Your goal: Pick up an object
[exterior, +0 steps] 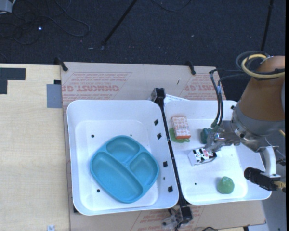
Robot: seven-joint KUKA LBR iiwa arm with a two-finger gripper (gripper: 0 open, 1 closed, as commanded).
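1. Nearest the camera, in the right bin (231, 112), lies a small green ball (226, 185). It rests on the bin floor near the front wall, well apart from the other items.
2. The left bin (82, 129) holds a blue divided plate (124, 168), lying flat with three compartments.
3. The right bin also holds a small orange-and-white box (181, 127) resting on something green near the divider, and a small black-and-white card (203, 155) lying flat near the middle of the bin floor.
4. The task names no particular object. The card is the item closest to the claw (213, 139) and is judged the likely target.
5. Handling, as a judgement: the card looks light, thin and flat, so it offers little edge to pinch and may slide on the smooth bin floor. A hold across its short sides, or under a raised corner, appears the most workable. The ball looks soft and light and could roll if nudged. The box looks light and stiff, and a hold across its narrow sides would suit it.
6. The claw hangs low over the right bin, just above and beside the card's upper right corner. Whether it touches the card cannot be told.
7. The claw's opening cannot be told from this view, because the wrist and cabling cover it. No object is seen held.
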